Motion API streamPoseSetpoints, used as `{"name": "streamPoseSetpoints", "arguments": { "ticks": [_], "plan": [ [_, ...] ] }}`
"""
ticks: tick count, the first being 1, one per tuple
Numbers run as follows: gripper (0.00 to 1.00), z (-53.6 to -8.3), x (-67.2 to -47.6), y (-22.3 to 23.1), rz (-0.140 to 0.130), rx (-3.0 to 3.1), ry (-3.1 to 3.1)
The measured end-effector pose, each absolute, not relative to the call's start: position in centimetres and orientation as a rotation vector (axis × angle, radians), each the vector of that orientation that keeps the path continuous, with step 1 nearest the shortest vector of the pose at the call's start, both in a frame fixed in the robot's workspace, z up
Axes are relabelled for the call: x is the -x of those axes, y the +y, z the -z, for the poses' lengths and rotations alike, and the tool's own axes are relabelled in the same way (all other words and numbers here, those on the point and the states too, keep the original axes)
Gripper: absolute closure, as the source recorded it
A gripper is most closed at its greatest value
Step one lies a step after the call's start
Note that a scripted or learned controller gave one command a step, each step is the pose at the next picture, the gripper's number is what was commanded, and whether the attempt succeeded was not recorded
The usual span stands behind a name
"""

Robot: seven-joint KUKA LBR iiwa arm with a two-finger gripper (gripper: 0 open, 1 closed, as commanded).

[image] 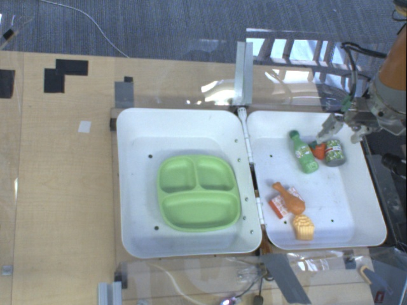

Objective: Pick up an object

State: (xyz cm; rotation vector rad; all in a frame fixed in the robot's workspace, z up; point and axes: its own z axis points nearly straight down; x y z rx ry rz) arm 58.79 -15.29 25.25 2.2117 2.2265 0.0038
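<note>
Green bottle [303, 151] lies just left of the open, empty claw [342, 127].

arm: reaches in from the right, orange band above the wrist | gripper [343, 127]: low, fingers pointing down | jaws: spread apart, holding nothing

Bright, even overhead light, no hard shadows. Left bin [181, 122] and right bin [356, 202] read near pure white, slightly blown out on their floors. Soft shadow hugs the green tray [198, 192] on its lower edge. Strong glare on the clear panels [286, 56] at upper centre and upper right, with white streaks and reflections. More faint sheen along the frame's bottom edge. Wooden surface [57, 183] evenly lit. Overall sharpness modest; small items in the right bin look soft.
</note>
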Motion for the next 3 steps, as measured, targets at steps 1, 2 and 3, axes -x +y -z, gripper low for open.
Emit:
{"name": "streamPoseSetpoints", "arguments": {
  "ticks": [1, 2, 3],
  "plan": [
    [0.0, -18.4, -63.8, -14.8, -0.003, -2.21, 2.229],
    [0.0, -8.9, -65.4, -15.2, -0.009, -2.205, 2.224],
    [1.0, -10.3, -65.7, -15.0, -0.019, -2.195, 2.227]
  ]
}}
